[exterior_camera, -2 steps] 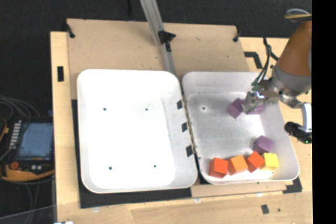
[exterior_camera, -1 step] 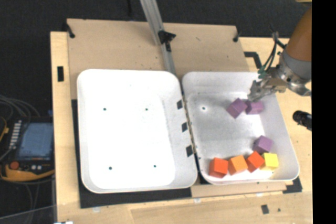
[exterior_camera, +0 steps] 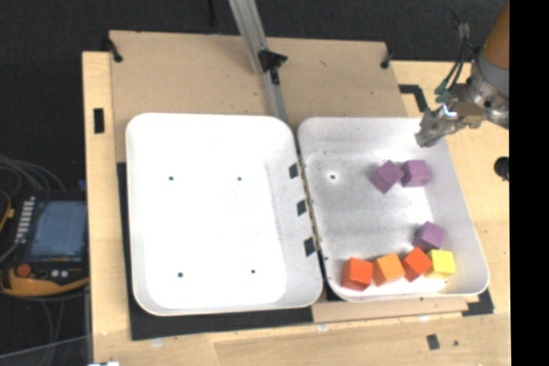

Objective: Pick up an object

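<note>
Metal pole point(exterior_camera: 244, 9) slanting over bench, blue-screened device point(exterior_camera: 53, 234) at left

No text, label, brand, number or sign can be read anywhere, neither on the two shallow white bins point(exterior_camera: 214, 126) nor on the coloured blocks.

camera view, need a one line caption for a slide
Gripper poised over the right bin's far corner, with purple, orange and yellow blocks lying inside.

Looks like a robotics lab setup: plywood bench point(exterior_camera: 249, 73) on dark carpet, two white bins point(exterior_camera: 214, 210) side by side, an aluminium camera pole point(exterior_camera: 244, 4) up top, cables and a teach pendant point(exterior_camera: 51, 240) at far left.
</note>
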`<state>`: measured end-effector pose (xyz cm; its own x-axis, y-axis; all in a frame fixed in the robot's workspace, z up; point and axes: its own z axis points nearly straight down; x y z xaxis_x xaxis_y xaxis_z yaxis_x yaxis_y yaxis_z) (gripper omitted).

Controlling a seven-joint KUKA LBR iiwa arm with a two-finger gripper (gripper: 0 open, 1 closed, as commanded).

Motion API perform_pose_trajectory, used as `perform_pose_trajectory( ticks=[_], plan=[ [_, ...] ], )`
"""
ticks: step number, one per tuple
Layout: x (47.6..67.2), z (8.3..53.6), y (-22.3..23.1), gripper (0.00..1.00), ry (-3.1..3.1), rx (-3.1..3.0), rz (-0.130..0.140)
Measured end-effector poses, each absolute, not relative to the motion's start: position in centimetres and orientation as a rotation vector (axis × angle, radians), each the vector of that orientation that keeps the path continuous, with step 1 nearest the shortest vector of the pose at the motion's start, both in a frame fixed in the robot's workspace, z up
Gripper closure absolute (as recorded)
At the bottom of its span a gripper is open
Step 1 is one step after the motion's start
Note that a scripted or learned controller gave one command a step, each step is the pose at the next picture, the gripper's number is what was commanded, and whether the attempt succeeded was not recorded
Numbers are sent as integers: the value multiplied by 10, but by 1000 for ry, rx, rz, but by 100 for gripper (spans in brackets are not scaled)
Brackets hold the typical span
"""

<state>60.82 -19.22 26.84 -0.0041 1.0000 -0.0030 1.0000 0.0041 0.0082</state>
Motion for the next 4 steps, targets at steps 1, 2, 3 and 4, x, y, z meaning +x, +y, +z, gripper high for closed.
perform_pose_trajectory(
  ticks=[1, 2, 3, 4],
  plan=[
    [602, 257, -139, 100, 2228, 2214, 1],
    [591, 246, -94, 100, 2229, 2215, 1],
    [573, 254, -44, 100, 2230, 2214, 3],
    [567, 249, -1, 100, 2230, 2215, 1]
  ],
)
